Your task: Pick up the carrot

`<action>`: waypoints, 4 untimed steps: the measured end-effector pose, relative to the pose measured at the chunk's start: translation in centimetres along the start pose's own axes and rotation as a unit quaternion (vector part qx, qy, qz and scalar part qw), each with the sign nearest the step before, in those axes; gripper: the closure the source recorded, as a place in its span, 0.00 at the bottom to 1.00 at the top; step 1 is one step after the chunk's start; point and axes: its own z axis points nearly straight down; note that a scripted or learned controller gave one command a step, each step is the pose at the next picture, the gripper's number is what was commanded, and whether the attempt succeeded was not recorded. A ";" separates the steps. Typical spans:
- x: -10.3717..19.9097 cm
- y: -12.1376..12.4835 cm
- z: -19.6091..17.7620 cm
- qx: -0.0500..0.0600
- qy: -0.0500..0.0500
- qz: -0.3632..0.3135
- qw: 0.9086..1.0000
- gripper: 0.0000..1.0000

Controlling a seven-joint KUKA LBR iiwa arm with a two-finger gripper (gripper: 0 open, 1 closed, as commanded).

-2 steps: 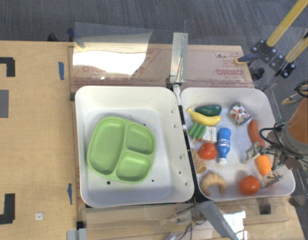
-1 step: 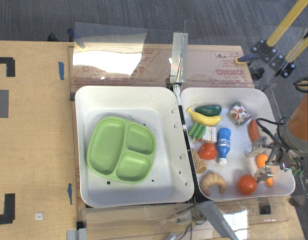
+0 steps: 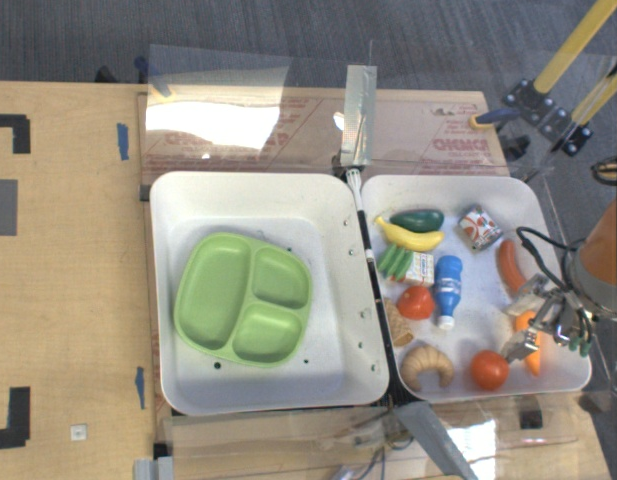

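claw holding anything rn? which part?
Cannot be told. The claw sits right over the carrot at the right bin's near right corner, but a grip isn't visible.

Bright, even light from above. Strong white glare lies on the clear sheet (image 3: pixel 216 118) at upper centre, and more glare at the bottom edge. Shadows are soft and faint. The picture is slightly soft overall, blurrier at right edge.

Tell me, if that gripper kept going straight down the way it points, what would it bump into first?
Most likely the carrot, the orange piece lying right under the gripper near the right bin's edge. Depth is hard to judge from above.
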 end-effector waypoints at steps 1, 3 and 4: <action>-0.4 0.1 -1.3 0.000 -0.007 -0.001 1.000 1.00; 0.1 0.2 0.0 -0.001 0.000 0.137 0.991 0.00; 1.6 2.8 -0.1 0.002 -0.001 0.105 0.995 0.00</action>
